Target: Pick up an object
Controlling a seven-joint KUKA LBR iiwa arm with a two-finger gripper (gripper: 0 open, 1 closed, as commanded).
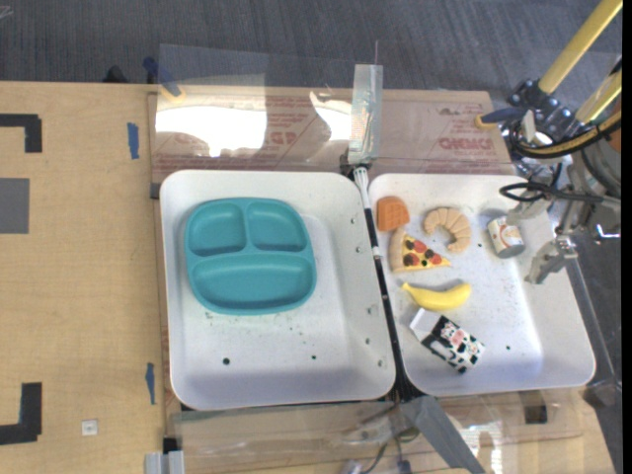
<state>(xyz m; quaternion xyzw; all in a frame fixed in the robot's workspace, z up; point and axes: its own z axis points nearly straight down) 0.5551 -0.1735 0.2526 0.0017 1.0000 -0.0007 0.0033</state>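
The right bin [553, 349] holds several toy foods: an orange piece [392, 212], a croissant [449, 225], a pizza slice [419, 255], a yellow banana [438, 294] and a black-and-white carton [451, 343]. A small cup-like object [506, 235] lies near the bin's right side. My gripper [551, 257] hangs over the bin's right edge, just right of that cup and apart from it, with nothing seen in it.
A teal divided plate [251, 255] lies in the left bin [276, 368]. A low wall [380, 294] separates the two bins. Cables and the arm's wrist [553, 146] crowd the upper right. A clear panel [365, 107] stands behind the bins.
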